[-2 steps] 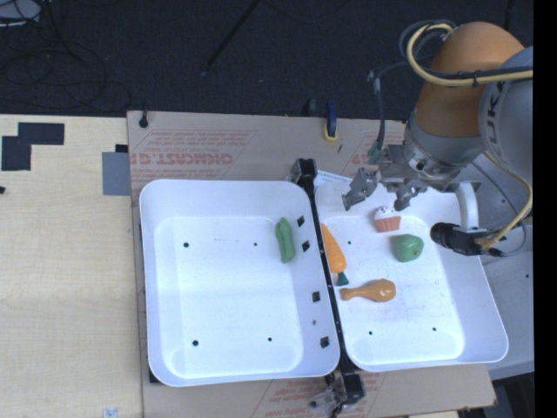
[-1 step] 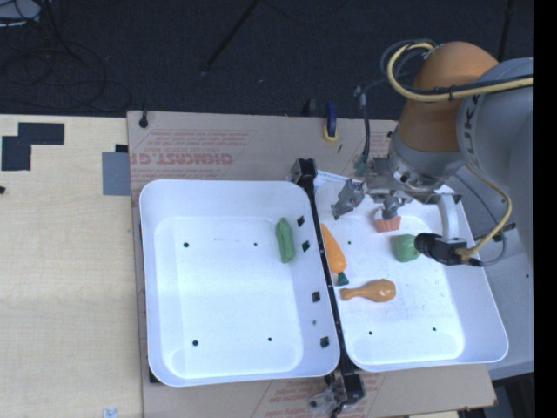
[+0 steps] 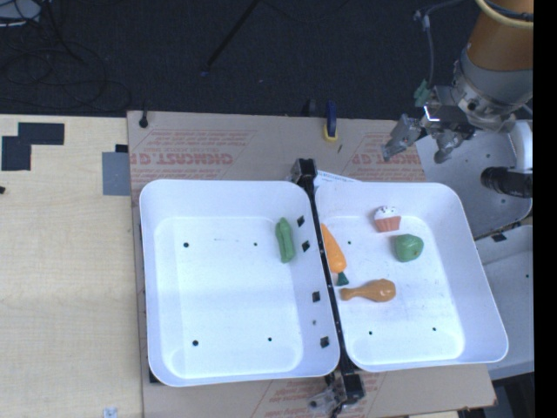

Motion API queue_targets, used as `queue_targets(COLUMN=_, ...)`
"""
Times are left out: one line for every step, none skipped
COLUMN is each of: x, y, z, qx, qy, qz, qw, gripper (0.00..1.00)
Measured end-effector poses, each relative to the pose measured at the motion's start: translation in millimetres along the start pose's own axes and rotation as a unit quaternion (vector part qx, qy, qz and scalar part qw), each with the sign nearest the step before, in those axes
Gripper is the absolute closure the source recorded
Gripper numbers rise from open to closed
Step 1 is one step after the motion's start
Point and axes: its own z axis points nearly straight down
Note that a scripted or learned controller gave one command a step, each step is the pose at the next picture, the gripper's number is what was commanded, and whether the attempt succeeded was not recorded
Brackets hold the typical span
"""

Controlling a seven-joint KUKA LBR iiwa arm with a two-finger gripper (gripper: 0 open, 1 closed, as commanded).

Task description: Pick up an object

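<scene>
From above, the bench carries two shallow white plastic bins side by side on a sheet of brown printed cardboard. The left bin holds one thing: a small green pickle-shaped toy lying lengthwise close to its right wall, in the far half. A black clamp strip runs along the seam where the two bins meet.

The right bin holds four pieces. An orange plastic carrot with a dark green tip lies against its left wall, just beside the seam. Nearer the viewer, a tan toy drumstick lies crosswise, its thin end pointing left toward the carrot's tip. Toward the far side sits a little cupcake with a pink base and white top, and just near-right of it a rounded green lump of a toy, the two close but apart.

The grey arm with its orange band comes in at the far right. Its two-finger gripper hangs beyond the far edge of the right bin, over the cardboard, well apart from every toy. The two fingers are spread apart with nothing between them.
</scene>
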Motion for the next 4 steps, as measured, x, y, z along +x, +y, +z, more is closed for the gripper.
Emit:
queue_targets(x=2.3, y=-1.9, z=-0.6, qx=0.008, qy=0.001, qz=-0.002, qw=1.0, gripper=1.0)
queue_targets(x=106.9, y=-25.7, z=-123.1, qx=0.001, qy=0.004, qz=-0.007, qw=1.0, gripper=1.0)
queue_targets(x=182.1, y=0.6, z=-200.6, qx=0.004, qy=0.004, qz=-0.005, qw=1.0, gripper=1.0)
queue_targets(x=247.6, y=-0.2, z=-195.4, qx=0.009, qy=0.003, qz=-0.005, qw=0.9999, gripper=1.0)
